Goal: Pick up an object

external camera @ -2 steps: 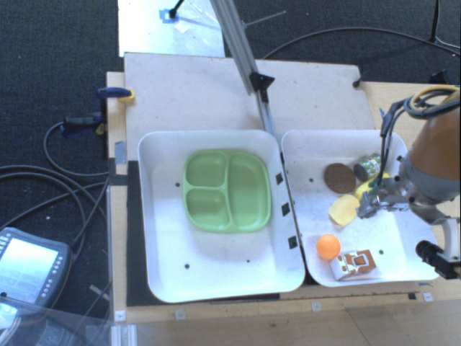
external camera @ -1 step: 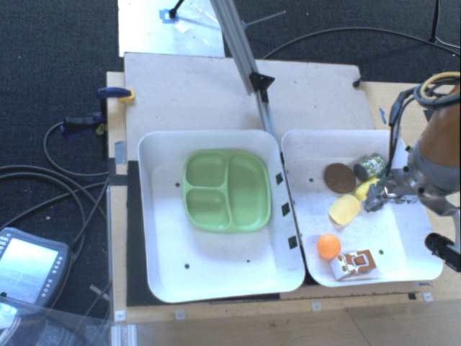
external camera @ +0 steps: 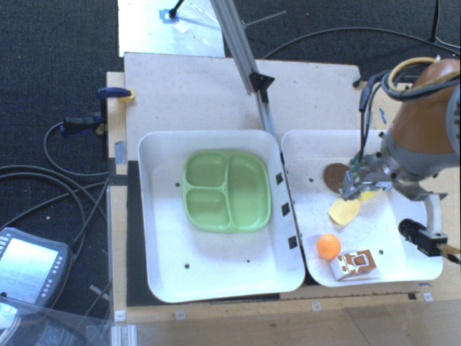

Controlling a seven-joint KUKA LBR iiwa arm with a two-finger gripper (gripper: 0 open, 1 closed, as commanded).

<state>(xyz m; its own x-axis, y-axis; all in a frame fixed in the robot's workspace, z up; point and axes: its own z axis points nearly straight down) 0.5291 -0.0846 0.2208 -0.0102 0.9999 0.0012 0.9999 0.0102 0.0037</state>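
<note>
Camera view from above the bench takes in two shallow white bins side by side. The left bin holds a green divided plate. The right bin holds a pale yellow piece, a brown disc, an orange ball and a small brown-and-white box.

The gripper sits low over the yellow piece's upper end, with the brown disc just beside it. I cannot tell how wide its fingers stand, nor whether anything lies between them.

To do this step well, I judge the grasp should centre on the yellow piece alone, clear of the disc, and close before any lift.

The grey arm reaches in from the right, its orange band above a downward-bent wrist.
</note>
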